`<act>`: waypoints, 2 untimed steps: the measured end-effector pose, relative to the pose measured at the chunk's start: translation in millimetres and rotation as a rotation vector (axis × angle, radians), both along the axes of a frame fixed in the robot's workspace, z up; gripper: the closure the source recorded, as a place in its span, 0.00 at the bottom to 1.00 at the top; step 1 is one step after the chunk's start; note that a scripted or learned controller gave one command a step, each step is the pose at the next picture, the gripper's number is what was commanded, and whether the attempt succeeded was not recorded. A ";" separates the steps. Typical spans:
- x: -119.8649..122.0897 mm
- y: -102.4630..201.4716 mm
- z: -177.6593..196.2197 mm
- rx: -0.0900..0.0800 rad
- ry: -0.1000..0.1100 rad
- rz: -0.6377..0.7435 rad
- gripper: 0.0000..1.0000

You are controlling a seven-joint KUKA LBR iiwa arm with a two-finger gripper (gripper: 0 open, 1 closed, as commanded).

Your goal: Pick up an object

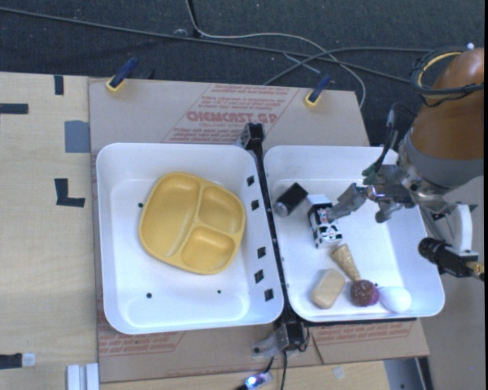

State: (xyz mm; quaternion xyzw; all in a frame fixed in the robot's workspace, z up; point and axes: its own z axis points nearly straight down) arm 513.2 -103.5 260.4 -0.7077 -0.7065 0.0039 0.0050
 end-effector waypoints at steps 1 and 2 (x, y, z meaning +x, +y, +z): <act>2.1 0.2 5.5 -0.001 -0.011 0.003 0.00; -1.2 -3.8 -39.2 -0.001 -0.007 0.001 0.00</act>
